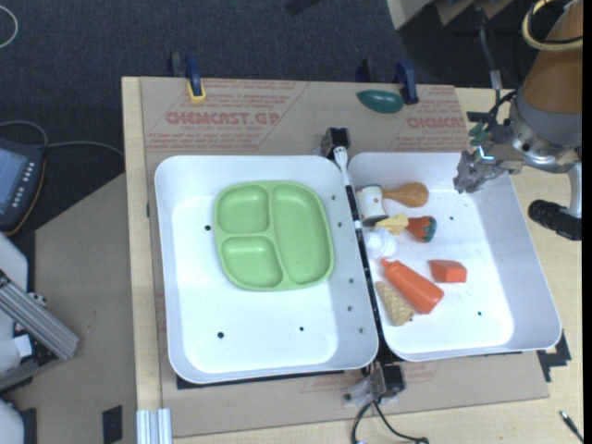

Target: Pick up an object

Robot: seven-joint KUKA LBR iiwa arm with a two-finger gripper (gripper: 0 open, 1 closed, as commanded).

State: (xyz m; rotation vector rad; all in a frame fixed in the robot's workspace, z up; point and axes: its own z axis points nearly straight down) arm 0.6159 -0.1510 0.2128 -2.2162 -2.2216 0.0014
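Observation:
The right bin (499,248) holds several small toy foods along its left side: a tan drumstick (407,194), a yellow piece (392,222), a red and green piece (423,228), a white lump (379,244), an orange bottle shape (413,286), a small red block (448,271) and a tan waffle cone (395,305). My gripper (470,176) hangs over the bin's far right corner, right of the drumstick and apart from every item. Nothing shows between its fingertips.
The left bin (185,276) carries a green three-compartment plate (275,235). A dark green object (380,100) lies on the cardboard behind the bins, beside a blue clamp (405,80). A white cylinder (370,199) sits at the divider between the bins.

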